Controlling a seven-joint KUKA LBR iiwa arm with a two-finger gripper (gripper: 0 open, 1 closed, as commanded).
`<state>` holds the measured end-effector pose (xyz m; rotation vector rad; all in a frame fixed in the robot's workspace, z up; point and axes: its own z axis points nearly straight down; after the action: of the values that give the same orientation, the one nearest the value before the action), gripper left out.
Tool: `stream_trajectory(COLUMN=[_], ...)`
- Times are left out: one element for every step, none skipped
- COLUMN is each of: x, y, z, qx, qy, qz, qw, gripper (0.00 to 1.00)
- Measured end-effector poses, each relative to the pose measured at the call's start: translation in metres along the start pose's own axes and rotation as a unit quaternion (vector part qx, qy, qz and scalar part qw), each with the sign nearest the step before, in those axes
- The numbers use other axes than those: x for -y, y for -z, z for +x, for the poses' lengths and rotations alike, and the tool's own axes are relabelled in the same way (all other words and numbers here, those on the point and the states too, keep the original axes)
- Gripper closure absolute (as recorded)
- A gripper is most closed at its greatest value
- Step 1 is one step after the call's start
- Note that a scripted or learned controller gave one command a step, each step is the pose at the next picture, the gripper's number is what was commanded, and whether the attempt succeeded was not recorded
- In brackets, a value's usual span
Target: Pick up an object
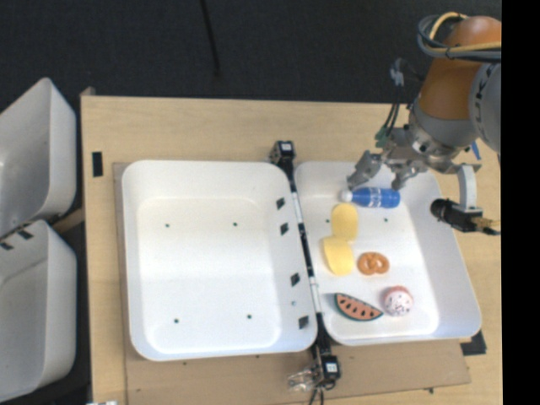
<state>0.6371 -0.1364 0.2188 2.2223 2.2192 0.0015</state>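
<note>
In the right bin (439, 251) lie a blue bottle with a white cap (371, 197), a yellow oblong piece (344, 222), a pale yellow block (338, 256), an orange pretzel (372, 263), a watermelon slice (358, 307) and a pink-and-white ball (397, 301). My gripper (386, 170) hangs just above the far end of this bin, right over the blue bottle. Its two fingers are spread apart with nothing between them. The bottle lies on its side below the fingertips.
The left bin (211, 256) stands beside the right one, with a black clip (283, 151) at the far end of the seam between them. White shapes (34, 226) stand off the bench at the left. A black fitting (451, 212) juts over the right bin's right rim.
</note>
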Motion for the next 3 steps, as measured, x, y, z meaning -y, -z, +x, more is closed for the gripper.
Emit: stream_trajectory(x=[0.033, -0.013, 0.051], y=[-0.125, -0.117, -0.118], z=[-0.031, 0.012, -0.029], qx=[0.0, 0.0, 0.001], qy=[-0.001, 0.004, -0.001], qz=[0.005, -0.001, 0.002], qw=[1.0, 1.0, 1.0], gripper=[0.0, 0.0, 0.0])
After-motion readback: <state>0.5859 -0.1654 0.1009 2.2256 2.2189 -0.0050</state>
